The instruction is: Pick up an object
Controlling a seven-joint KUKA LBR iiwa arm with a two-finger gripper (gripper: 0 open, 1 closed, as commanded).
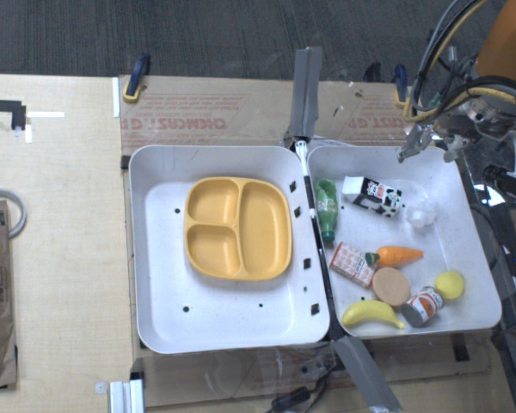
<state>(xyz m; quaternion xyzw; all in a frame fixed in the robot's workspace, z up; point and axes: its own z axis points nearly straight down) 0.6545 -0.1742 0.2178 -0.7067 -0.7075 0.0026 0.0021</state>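
Looking from the near edge outward, you are seeing the right bin (490, 312) holding a banana (371, 315), a small can (423, 306), a lemon (449, 284), a round brown disc (391, 286), a snack packet (353, 264), a carrot (399, 254), a green bottle (327, 208) and a cow toy (378, 195). The left bin (155, 299) is holding a yellow divided plate (238, 228). The gripper (430, 140) is hanging over the right bin's far rim, nothing between its fingers; whether they are spread you cannot tell. The cow toy is lying nearest, toward you and leftward, its long axis running across.

place: robot lab | evidence: taped cardboard (215, 110), clamps (137, 77), cabled arm (490, 67), toy food in bins (486, 308)
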